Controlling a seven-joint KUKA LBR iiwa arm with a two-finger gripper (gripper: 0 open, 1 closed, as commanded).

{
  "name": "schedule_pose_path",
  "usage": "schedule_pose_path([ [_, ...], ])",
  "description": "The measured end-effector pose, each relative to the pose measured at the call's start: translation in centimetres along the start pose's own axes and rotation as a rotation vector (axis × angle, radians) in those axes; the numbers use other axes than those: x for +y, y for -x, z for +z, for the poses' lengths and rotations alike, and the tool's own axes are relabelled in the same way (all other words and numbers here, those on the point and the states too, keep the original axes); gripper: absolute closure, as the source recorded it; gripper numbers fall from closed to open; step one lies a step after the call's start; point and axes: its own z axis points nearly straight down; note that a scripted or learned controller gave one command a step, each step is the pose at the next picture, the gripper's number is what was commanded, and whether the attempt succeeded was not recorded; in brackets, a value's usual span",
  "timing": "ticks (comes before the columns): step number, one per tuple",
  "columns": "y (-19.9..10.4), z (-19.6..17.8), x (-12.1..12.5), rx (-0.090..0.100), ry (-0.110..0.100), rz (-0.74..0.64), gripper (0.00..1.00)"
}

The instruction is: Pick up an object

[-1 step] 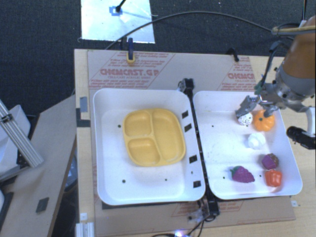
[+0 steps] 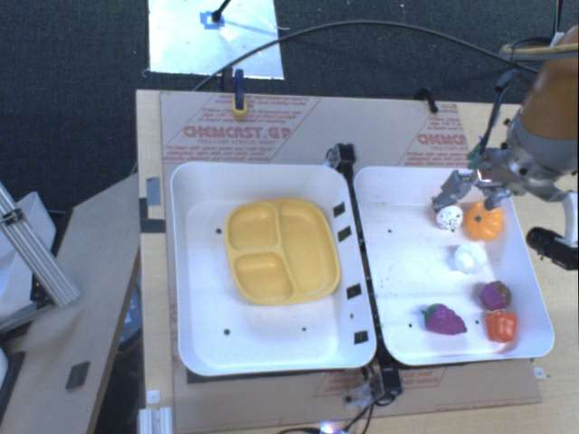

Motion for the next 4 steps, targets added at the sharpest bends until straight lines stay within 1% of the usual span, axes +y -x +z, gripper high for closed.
schedule_pose_path([
  [1, 0.1, 6.3, 0.0, 0.001, -0.004, 0.002, 0.0],
  [2, -0.6, 11.7, 0.9, 0.001, -0.003, -0.001, 0.0],
  [3, -0.6, 17.0, 0.8, 0.001, -0.004, 0.002, 0.0],
  [4, -0.6, 15.6, 1.0, 0.0, 0.001, 0.003, 1.0],
])
